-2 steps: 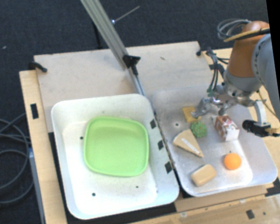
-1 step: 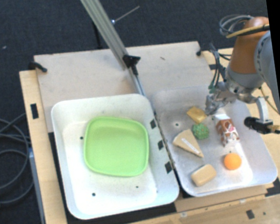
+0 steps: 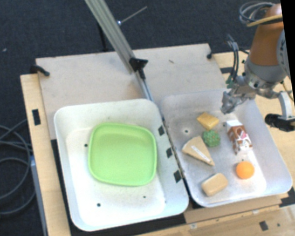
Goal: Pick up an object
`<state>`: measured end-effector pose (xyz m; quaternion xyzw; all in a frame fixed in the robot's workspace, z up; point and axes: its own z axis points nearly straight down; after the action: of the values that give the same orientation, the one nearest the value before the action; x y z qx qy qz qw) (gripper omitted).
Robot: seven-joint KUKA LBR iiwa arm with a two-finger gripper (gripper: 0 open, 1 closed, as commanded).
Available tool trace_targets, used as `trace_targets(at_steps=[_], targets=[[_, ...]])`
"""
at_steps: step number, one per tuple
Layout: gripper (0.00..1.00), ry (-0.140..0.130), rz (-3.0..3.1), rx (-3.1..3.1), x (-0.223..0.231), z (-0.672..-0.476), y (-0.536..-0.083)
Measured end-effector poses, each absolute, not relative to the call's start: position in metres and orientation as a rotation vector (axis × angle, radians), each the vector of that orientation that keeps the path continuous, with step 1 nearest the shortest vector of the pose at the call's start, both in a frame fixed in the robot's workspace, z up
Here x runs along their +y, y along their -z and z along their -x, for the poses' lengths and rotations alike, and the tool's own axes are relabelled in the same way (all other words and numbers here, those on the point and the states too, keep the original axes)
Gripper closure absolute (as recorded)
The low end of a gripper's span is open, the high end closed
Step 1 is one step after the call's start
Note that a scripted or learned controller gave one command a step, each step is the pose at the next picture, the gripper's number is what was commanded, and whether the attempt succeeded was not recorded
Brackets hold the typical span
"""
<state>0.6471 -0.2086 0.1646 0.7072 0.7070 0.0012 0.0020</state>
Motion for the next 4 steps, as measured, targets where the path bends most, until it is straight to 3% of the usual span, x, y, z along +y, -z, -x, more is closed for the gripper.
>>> trace_targets(at_steps=[3,4], targets=[[1.00,-0.004,-2.218,2.219,-0.202,-0.646,-0.303],[1.00,-0.001,-2.218,2.224,-0.152,-0.634,-0.304]])
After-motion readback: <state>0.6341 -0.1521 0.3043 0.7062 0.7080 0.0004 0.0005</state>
